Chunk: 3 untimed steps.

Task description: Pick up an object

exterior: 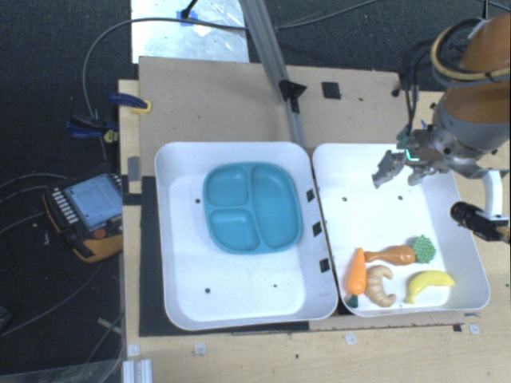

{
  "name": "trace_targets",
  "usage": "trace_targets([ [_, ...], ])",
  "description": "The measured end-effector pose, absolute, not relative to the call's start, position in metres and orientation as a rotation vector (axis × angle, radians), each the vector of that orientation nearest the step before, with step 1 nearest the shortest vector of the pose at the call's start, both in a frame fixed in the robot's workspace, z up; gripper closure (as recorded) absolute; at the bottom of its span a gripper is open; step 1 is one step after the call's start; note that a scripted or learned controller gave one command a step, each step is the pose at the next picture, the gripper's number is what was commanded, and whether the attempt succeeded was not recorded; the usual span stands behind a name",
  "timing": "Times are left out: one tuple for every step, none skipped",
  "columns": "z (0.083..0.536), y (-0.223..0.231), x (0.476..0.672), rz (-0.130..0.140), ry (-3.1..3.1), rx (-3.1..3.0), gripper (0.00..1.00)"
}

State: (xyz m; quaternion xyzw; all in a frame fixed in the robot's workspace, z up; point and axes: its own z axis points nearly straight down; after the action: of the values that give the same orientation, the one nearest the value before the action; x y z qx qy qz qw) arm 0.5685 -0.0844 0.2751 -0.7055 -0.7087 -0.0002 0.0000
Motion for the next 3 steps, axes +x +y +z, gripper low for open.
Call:
trace_targets([
  [0.276, -0.084, 0.569, -0.002, -2.227, -2.217, 0.00],
  [0.227, -0.093, 0.563, 0.003, -2.221, -2.220, 0.00],
  [0.185, -0.091, 0.564, 0.002, -2.220, -2.220, 0.00],
])
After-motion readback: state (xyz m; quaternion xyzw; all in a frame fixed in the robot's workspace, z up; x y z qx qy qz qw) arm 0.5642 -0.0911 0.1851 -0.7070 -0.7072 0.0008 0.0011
